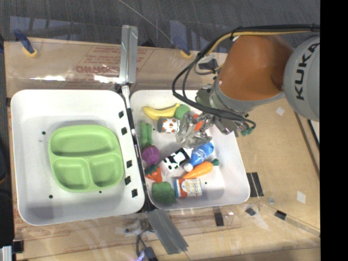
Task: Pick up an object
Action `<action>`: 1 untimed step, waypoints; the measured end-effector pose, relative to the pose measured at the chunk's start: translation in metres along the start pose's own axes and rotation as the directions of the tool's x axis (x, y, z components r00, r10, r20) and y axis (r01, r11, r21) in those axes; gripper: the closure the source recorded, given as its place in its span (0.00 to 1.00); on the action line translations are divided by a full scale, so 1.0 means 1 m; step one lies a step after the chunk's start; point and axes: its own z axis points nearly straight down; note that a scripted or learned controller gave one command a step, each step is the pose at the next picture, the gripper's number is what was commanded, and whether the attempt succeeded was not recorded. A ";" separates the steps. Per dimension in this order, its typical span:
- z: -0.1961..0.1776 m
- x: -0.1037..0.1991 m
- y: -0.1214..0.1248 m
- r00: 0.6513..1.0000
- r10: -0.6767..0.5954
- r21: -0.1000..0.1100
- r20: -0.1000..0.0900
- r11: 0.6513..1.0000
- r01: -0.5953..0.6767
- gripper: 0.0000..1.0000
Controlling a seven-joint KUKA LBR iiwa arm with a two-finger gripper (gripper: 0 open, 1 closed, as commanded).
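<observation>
The right bin (235, 170) holds a pile of toy food: a yellow banana (159, 112), a green piece (145, 132), a purple ball (150, 155), a black-and-white cow (175, 160), a blue bottle (201, 154), an orange carrot (198, 170), a small labelled jar (188, 187) and a dark green lump (162, 192). My gripper (191, 128) hangs low over the upper middle of the pile, just right of a small white and red piece (169, 126) and above the blue bottle. Its metal fingers blend into the clutter.
The left bin (27, 145) holds a green divided tray (86, 157). A grey divider bar (129, 53) stands between the bins at the back. The arm's orange band (253, 67) and cables (187, 75) overhang the right bin's far right corner.
</observation>
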 end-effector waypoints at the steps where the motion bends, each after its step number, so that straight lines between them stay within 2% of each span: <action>1: -0.015 0.020 0.073 0.991 -0.134 -0.010 -0.008 0.991 0.134 1.00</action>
